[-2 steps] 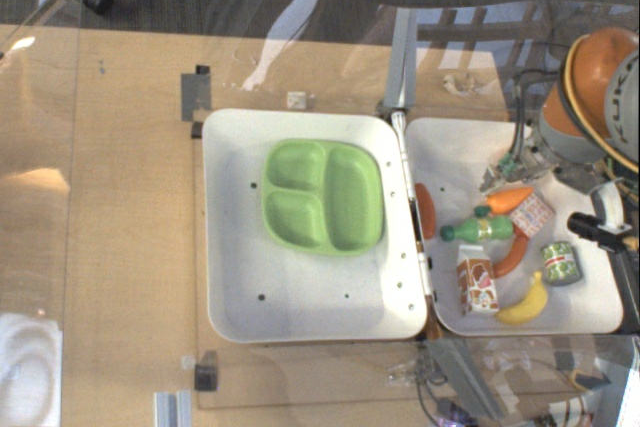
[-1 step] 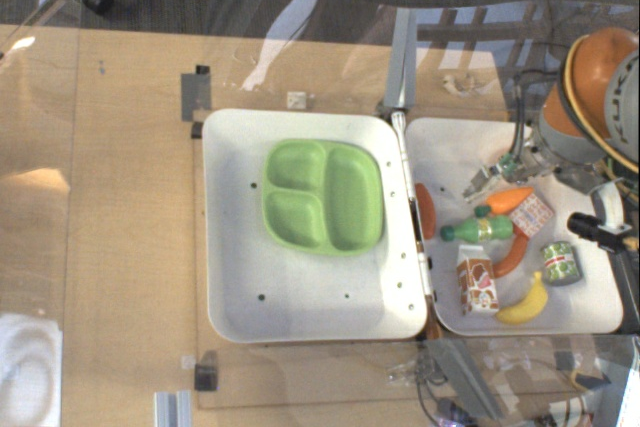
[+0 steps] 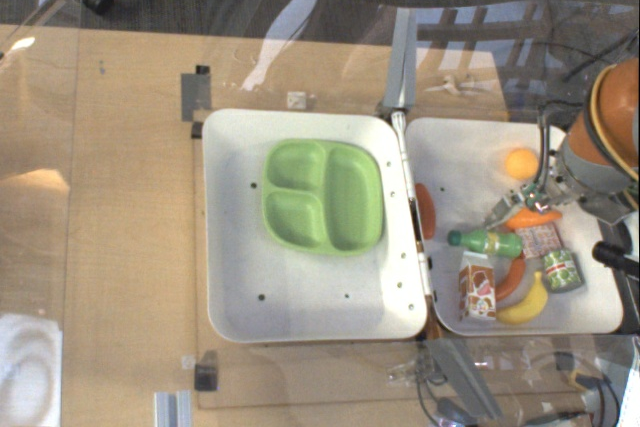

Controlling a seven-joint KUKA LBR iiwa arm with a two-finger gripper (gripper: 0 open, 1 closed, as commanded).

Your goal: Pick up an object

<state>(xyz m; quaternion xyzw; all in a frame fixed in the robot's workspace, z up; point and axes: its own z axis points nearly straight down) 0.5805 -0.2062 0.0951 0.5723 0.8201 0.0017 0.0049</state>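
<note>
My gripper hangs low over the right bin, reaching in from the right under the arm's orange band. Its tip is just above an orange carrot and close to the cap end of a green bottle. An orange ball lies just behind it. Nearer the front lie a juice carton, a banana, a red sausage, a green can and a pale patterned packet. Nothing can be seen held.
The left bin carries a green divided plate. A red oval object lies at the right bin's left wall, beside the divider. The bin walls and a metal post behind them border the space.
</note>
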